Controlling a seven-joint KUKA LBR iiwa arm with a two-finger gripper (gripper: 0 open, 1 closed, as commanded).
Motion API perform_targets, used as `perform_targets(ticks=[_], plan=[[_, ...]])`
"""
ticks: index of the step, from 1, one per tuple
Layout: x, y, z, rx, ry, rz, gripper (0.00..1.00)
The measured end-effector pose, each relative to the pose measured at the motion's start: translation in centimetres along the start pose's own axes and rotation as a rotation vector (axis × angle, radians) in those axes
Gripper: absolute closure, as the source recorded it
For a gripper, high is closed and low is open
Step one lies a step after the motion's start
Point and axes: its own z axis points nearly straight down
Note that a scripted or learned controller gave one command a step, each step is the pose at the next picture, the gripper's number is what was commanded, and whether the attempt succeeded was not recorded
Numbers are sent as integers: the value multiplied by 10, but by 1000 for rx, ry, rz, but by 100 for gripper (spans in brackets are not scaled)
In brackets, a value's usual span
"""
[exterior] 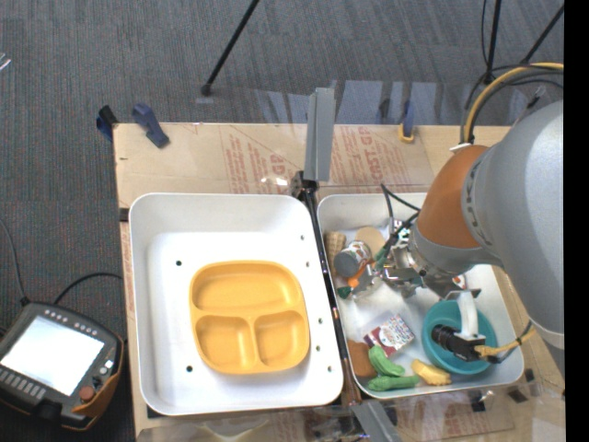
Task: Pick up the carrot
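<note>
Grey carpet [110,44] lies behind a cardboard-topped bench [212,159] that bears both bins. The arm [525,210] comes in from the right, and its bulk covers the far side of the right bin [350,212]. The left bin [152,247] holds one yellow plate [248,316] with three compartments, lying flat near the middle. On the floor at lower left lies a pendant [55,357] with a pale screen. In the right bin a teal bowl [442,325] sits towards the near right corner. The gripper [385,273] hangs low over the bin's middle (whether it is open or closed cannot be told from this angle). Just to its left stands a silver can [348,262], close to the bin's left wall. A red and white packet [390,332] lies nearer the front, with a green pod [386,366], a brown piece [361,359] and a yellow piece [430,372] along the front wall. The carrot [350,286], a small orange bit with green at one end, lies by the left wall just below the can and just beside the gripper, not visibly held.
</note>
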Motion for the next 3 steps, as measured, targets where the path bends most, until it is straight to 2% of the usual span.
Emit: perform_targets(ticks=[2, 3], plan=[[5, 66, -1, -1, 0, 242, 0], [10, 65, -9, 6, -1, 230, 100]])
